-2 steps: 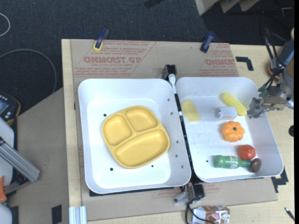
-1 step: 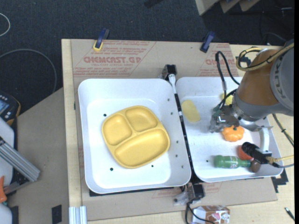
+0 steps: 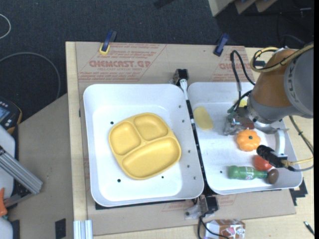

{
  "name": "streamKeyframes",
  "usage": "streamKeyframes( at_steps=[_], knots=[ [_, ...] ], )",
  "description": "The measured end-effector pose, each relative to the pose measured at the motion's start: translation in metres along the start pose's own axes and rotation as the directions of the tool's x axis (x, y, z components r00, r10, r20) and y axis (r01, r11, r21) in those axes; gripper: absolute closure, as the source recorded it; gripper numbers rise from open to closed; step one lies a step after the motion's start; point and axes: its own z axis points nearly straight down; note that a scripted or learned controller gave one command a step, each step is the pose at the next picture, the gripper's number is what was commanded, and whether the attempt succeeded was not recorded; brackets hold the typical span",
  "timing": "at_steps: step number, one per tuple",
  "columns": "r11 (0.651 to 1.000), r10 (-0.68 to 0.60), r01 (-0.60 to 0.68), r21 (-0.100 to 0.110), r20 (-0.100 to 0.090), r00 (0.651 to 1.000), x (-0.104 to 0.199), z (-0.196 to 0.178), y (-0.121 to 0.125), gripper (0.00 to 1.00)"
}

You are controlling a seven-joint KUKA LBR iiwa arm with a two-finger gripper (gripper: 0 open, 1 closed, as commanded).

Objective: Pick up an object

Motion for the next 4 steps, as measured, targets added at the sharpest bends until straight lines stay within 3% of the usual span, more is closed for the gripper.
streamKeyframes(
  at_steps=[1, 2, 3, 4],
  knots=[
    [1.000, -0.006, 0.006, -0.008, -0.003, 1.000, 0.070, -0.108, -0.031, 1.00],
    [1.000, -0.005, 0.006, 0.009, -0.005, 1.000, 0.141, -0.101, -0.087, 1.00],
    [1.000, 0.002, -0.002, 0.002, -0.001, 1.000, 0.136, -0.112, -0.083, 1.00],
    [1.000, -0.007, 0.007, -0.011, -0.004, 1.000, 0.183, -0.224, -0.093, 1.00]
  ],
)
